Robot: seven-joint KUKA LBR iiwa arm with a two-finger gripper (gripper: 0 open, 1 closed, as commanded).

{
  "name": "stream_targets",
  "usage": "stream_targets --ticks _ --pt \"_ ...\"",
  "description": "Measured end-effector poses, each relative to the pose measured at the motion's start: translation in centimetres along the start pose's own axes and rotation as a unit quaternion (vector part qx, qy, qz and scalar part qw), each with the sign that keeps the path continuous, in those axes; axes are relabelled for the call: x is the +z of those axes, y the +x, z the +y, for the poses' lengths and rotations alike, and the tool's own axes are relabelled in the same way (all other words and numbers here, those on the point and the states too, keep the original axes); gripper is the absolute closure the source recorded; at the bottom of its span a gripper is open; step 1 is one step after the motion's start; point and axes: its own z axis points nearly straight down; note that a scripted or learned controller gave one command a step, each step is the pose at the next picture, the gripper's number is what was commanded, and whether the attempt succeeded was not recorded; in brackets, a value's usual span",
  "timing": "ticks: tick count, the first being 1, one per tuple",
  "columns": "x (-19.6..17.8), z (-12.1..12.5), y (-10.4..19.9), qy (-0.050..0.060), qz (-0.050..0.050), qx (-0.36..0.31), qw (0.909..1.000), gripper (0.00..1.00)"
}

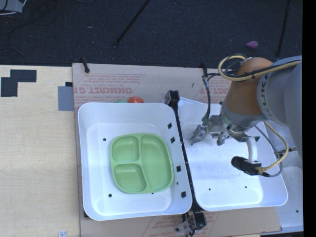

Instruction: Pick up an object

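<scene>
Hovering over the right bin (237, 191) near its far-left corner, the metallic end effector (210, 134) is too blurred to tell whether it is open or closed. A smooth green three-compartment plate (141, 163) lies flat in the left bin (94, 132), while a small orange-red object (135, 100) behind that bin's rim is partly hidden.

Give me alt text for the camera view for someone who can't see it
A grey robot arm with an orange band reaches from the right, its gripper low over the right bin. The left bin holds a green divided plate.
</scene>
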Motion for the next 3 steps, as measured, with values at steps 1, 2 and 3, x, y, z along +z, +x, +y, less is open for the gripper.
stream_targets --ticks 1,2,3 --pt "-1.3 0.1 -0.2 -0.001 0.000 0.002 1.0000 1.00" --pt "-7.3 -0.3 0.4 -0.005 0.000 0.000 1.0000 1.00" --pt "-13.6 -0.6 0.3 -0.006 -0.001 0.000 1.0000 1.00"
